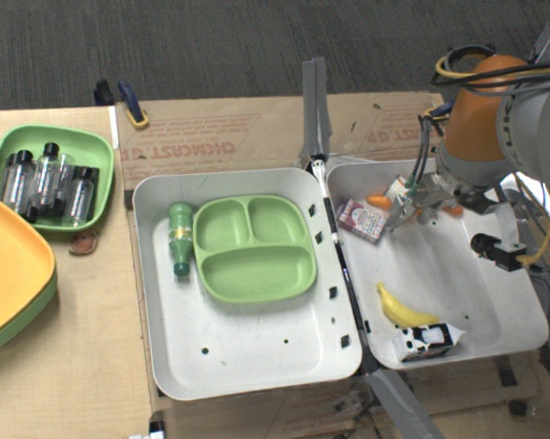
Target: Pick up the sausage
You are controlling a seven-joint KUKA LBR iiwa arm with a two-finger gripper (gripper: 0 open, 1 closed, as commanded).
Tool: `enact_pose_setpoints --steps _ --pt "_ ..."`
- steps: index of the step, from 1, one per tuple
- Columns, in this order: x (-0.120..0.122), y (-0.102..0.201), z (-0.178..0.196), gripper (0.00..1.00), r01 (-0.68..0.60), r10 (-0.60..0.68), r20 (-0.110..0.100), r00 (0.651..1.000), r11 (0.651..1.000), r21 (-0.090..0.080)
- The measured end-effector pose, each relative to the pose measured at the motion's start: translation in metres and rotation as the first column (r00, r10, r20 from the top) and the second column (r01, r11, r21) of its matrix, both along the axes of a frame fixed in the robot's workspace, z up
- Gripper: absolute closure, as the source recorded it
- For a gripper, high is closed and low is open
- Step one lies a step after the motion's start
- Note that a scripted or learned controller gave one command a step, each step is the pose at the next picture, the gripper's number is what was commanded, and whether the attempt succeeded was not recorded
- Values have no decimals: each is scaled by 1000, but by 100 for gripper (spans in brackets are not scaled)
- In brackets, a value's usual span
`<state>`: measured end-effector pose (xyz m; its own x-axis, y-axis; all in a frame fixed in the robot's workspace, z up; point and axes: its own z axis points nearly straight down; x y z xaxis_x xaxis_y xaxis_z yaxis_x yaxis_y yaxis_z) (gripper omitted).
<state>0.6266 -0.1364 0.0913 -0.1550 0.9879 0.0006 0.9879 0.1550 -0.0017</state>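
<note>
My gripper (411, 201) hangs low over the back of the right bin (508, 324), close to the bin's floor. An orange stub (377, 200) pokes out just left of it, and a reddish bit (455, 212) shows on its right. These look like the two ends of the sausage, with its middle hidden under the gripper. Whether the sausage is being held I cannot tell.
A pink packet (361, 220) lies just left of the gripper. A banana (405, 310) and a black-and-white carton (426, 341) sit at the right bin's front. The left bin (247, 357) holds a green divided plate (254, 246) and a green bottle (180, 237).
</note>
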Motion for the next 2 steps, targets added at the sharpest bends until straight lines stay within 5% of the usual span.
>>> enact_pose_setpoints --steps 1,2 --pt "15 -87 -4 100 2 -2 -19 1000 1000 4" --pt "-27 -49 68 100 92 -92 0 996 996 0"
